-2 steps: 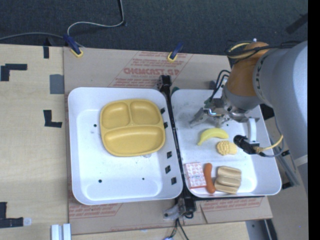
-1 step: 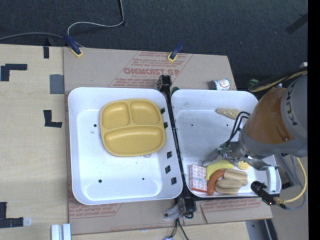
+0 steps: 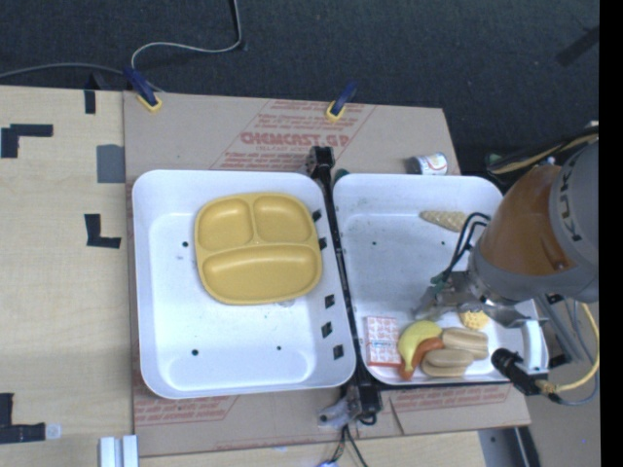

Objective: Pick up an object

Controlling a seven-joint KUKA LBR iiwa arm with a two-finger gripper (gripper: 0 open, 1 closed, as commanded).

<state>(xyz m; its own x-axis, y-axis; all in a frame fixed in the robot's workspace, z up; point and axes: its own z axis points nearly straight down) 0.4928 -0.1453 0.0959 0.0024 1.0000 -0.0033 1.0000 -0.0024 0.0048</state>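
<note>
Camera view, carriers: two white bins side by side on the tabletop; left bin (image 3: pixel 156 290), right bin (image 3: pixel 389 217).
Left bin contents: a yellow divided plate (image 3: pixel 259 246) in the half toward the tabletop's far edge.
Right bin contents: a toy cluster in the near right corner, comprising a banana (image 3: pixel 418 337), a hot dog (image 3: pixel 456 348), a small corn piece (image 3: pixel 474 317) and a printed card (image 3: pixel 382 340); a cone (image 3: pixel 446 220) lies near the far right corner.
End effector (image 3: pixel 443 295): low over the right bin, under the arm's orange band; whether it is apart or together cannot be told, and no object is seen in it.
Key relation: the hot dog, the judged target, lies just beside the end effector, toward the tabletop's near edge.
Hot dog long axis: roughly parallel to the near edge, ends pointing left and right.
Banana long axis: curved, slanting from the near left up toward the right.
Next move, judged: a short shift toward the near edge, then descent, closing across the hot dog's short width.
</note>
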